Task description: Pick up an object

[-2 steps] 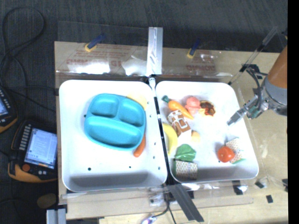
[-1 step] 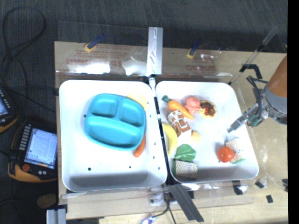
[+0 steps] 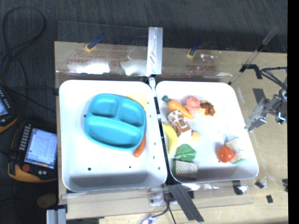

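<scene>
Candidate objects, all in the right bin [image 3: 239,107], the bin nearer my gripper [image 3: 259,118]:

- Tomato [image 3: 225,154]: the piece closest to my tool, lying toward the bin's front corner on my side, touching a patterned scrap; open floor behind it.
- Pink piece [image 3: 191,103] and small dark item [image 3: 207,108]: farther in, toward the back of the bin, just beside each other.
- Carrot [image 3: 177,108], brown-and-white block [image 3: 179,122], banana [image 3: 170,137]: packed against the divider, on the far side of this bin from me, touching or overlapping.
- Green leaf [image 3: 185,152]: front of the bin, next to the banana.

Far bin, beyond the divider: blue tray [image 3: 116,120], with an orange piece [image 3: 139,148] at its edge.

Tool: my gripper hangs outside the right bin's rim, apart from every item, holding nothing. Whether it stands wide or narrow I cannot tell at this size.

Step in hand, as I judge it: approach, nothing yet picked. The next move calls for travel inward over the rim, then descent. The tomato looks the simplest choice, being nearest and least crowded.
</scene>
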